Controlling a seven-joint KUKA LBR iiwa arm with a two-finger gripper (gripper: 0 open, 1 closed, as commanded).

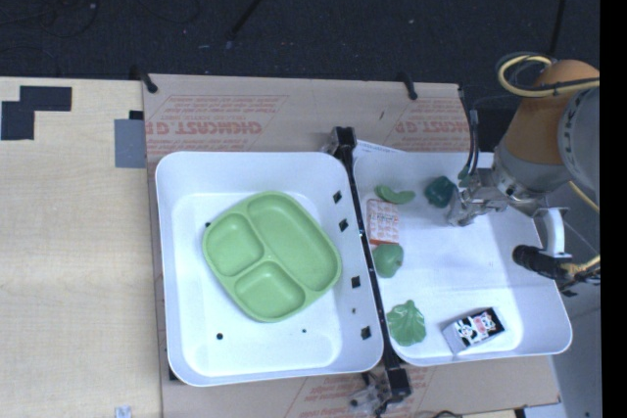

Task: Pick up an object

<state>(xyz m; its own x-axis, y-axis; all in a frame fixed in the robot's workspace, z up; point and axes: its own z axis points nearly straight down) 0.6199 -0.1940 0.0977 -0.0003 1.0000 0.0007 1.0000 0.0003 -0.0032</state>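
Hovering gripper [467, 210] beside dark-green object [440, 191]

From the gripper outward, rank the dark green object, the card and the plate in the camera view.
Gripper is in the right bin.
1. Dark green object, just left of it.
2. Card, by the divider.
3. Plate, in the left bin.

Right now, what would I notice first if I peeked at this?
First the big green divided plate, lying alone in the left bin. Then the right bin with small things scattered: green pieces, a red-and-white packet and a dark little box. The gripper sits at that bin's far right side.
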